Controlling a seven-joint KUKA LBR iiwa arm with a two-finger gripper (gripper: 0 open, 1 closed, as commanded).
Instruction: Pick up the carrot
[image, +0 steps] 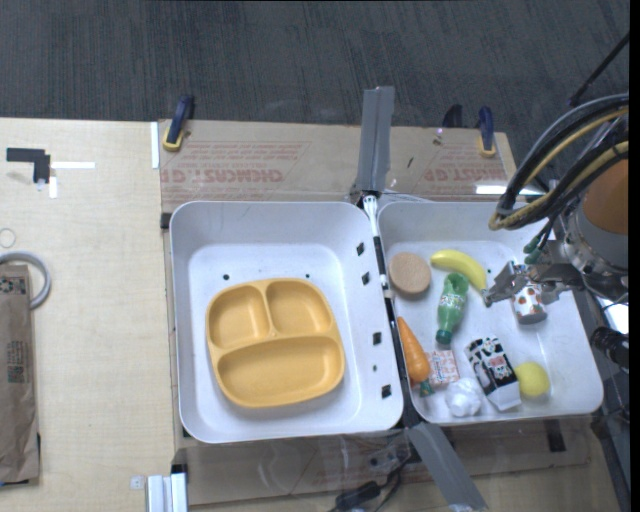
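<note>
- A yellow divided plate (275, 345) is seen lying flat in the left bin (195, 300), its three compartments bare; it is judged to be placed there as a possible receiving spot, though the task asks only for a pick.
- The carrot (412, 352) is found in the right bin (575, 390), pressed close against that bin's left wall, just beside a small red-and-white packet (445, 367). Its long axis is laid roughly along the wall, slightly slanted: the narrow tip is pointed toward the far end of the bin and the thicker end, where a little green is seen, toward the near edge.
- Because the carrot is hugged by the wall, a grasp across its short axis is judged to be tight on the wall side.
- A round tan disc (409, 272), a green bottle (451, 308), a banana (459, 265), a black-and-white carton (492, 368) and a lemon (533, 380) are spread across the same bin.
- The gripper (512, 285) is held above the bin's right part, near the banana and well apart from the carrot; nothing is seen between the fingers, but whether the jaws are parted or closed cannot be told.
</note>
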